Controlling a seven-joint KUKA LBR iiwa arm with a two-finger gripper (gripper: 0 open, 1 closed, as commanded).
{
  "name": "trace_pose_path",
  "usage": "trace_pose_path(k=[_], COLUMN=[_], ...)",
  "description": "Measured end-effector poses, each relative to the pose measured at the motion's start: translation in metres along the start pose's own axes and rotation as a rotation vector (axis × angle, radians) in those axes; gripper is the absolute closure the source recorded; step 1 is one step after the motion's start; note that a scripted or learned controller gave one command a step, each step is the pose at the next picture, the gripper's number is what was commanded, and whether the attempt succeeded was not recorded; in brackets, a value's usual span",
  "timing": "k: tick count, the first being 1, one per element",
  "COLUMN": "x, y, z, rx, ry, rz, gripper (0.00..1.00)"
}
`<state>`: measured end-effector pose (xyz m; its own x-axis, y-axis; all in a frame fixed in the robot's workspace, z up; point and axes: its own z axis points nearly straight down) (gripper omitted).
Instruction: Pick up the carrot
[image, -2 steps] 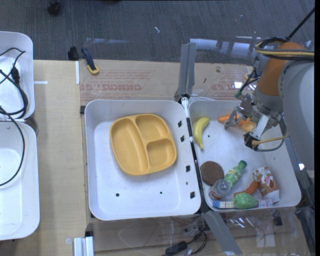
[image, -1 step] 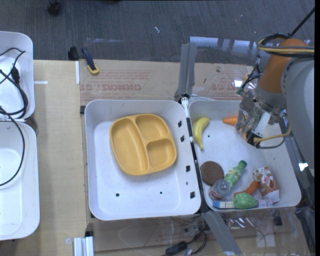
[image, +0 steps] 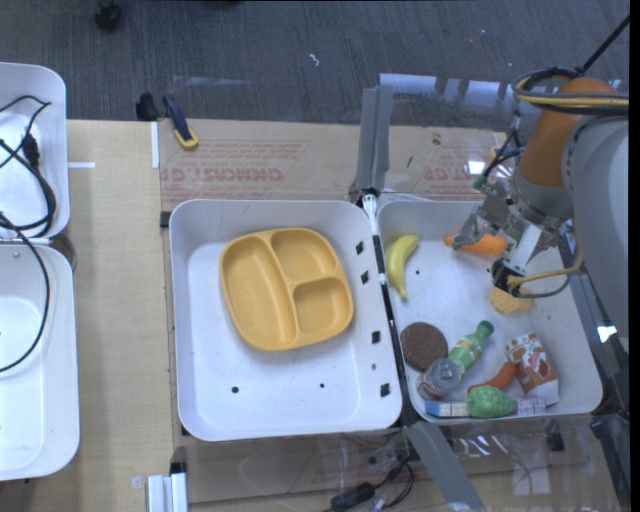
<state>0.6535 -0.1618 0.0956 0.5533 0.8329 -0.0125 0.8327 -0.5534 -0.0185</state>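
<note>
On the bench you have two white bins side by side. The left bin (image: 200, 330) holds one item: a yellow divided plate (image: 286, 287) with three compartments, lying flat in the upper middle of the bin floor.

The right bin (image: 580, 330) holds the remaining items. Count them from left to right:

- One banana (image: 401, 262), near the upper left corner, just beside the wall between the bins.
- One brown round disc (image: 423, 345), lying flat below the banana.
- One green bottle (image: 466, 352), tilted, with a grey round piece (image: 440, 376) at its lower end.
- One green leafy item (image: 489, 402) with an orange body (image: 499, 377) running up and to the right from it. This may be a second carrot; you cannot confirm it from this view.
- One small carton (image: 531, 364) with a red and white print, at the lower right.
- One pale yellow piece (image: 510, 300), near the right wall.

The carrot (image: 487, 242) is the orange object in the upper part of the right bin, to the right of the banana.

The gripper (image: 478, 236) sits directly at the carrot, with the grey arm and its orange band entering from the right. The carrot shows partly under the gripper body. You cannot tell from this view how far apart the gripper stands or whether it has the carrot in its grasp.
</note>
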Motion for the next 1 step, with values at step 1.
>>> trace_pose_path(k=[1], x=[-0.0002], y=[0.0001], z=[-0.0096], rx=[-0.001], ry=[-0.001], rz=[-0.003], gripper=[1.00])
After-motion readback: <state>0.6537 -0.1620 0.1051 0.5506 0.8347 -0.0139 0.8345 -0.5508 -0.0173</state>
